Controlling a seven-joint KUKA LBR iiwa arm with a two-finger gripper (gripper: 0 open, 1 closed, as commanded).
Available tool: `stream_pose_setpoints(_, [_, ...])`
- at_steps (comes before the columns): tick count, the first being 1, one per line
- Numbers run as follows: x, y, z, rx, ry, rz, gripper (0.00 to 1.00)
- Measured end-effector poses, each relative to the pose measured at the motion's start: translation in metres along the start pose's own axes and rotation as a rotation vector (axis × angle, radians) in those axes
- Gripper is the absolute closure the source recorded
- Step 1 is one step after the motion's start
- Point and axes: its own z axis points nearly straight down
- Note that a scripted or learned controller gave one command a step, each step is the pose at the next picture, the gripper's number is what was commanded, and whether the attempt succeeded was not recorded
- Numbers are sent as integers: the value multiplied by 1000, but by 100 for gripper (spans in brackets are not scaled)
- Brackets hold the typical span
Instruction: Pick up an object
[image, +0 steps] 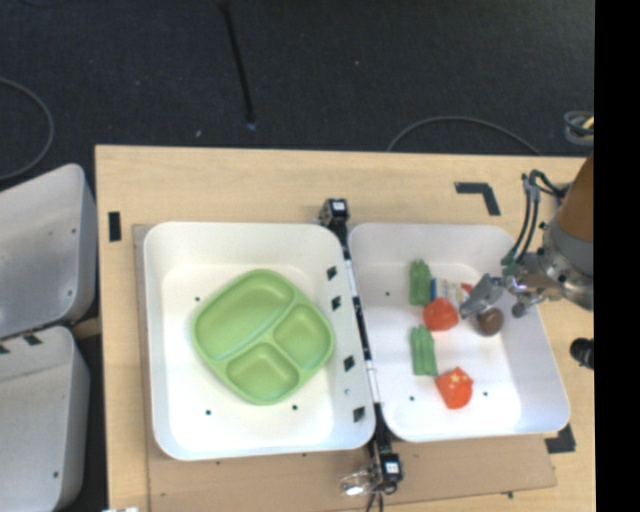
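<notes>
Pale wood bench under dark floor, two white bins side by side. The pincer hangs low in the right bin, arm coming in from the right. A brown ball sits right at its tip, a red piece just to its left; whether the tips are apart or together I cannot tell. Further left stand two green pieces, one above the other, and below-left lies a second red piece. Well to the left, a green tray lies in the other bin. By my reckoning nothing is lifted yet: the reach looks done, while the grasp and raise remain.
</notes>
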Motion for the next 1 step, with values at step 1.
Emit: stream_pose_setpoints(1, [0, 3, -7, -12, -3, -3, 0])
